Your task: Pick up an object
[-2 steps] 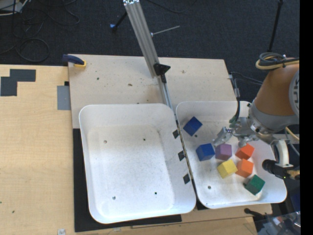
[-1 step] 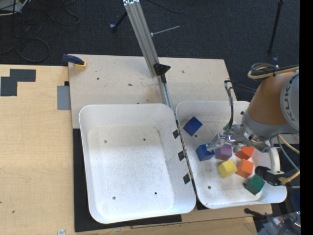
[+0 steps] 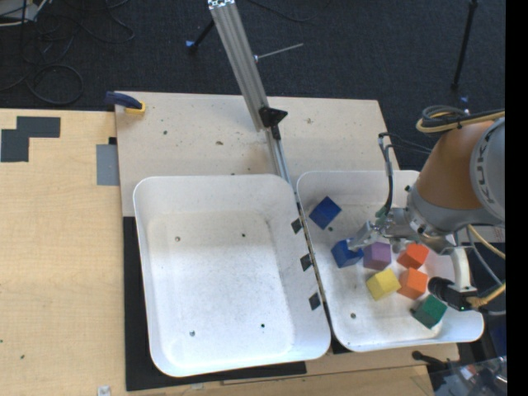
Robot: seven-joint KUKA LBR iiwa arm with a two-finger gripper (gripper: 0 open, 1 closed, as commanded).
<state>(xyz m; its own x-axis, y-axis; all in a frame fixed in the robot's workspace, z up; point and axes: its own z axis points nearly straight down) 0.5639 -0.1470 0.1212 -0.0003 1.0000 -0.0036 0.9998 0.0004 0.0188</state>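
Note:
The right bin [image 3: 355,188] holds several small blocks. One blue block [image 3: 325,213] lies toward its far left and another blue block [image 3: 345,254] sits mid-left. A purple block [image 3: 377,256] rests beside that one, with a yellow block [image 3: 383,284] just in front. Two orange blocks [image 3: 413,256] [image 3: 412,283] and a green block [image 3: 429,311] lie to the right. My gripper [image 3: 373,238] hangs low over the bin, directly above the purple block and the nearer blue block.
The left bin [image 3: 214,196] sits beside the right one, with black clips [image 3: 304,261] along the shared rim. A slanted metal rail [image 3: 247,73] rises behind the bins. The arm's orange band [image 3: 450,180] overhangs the right bin's right side.

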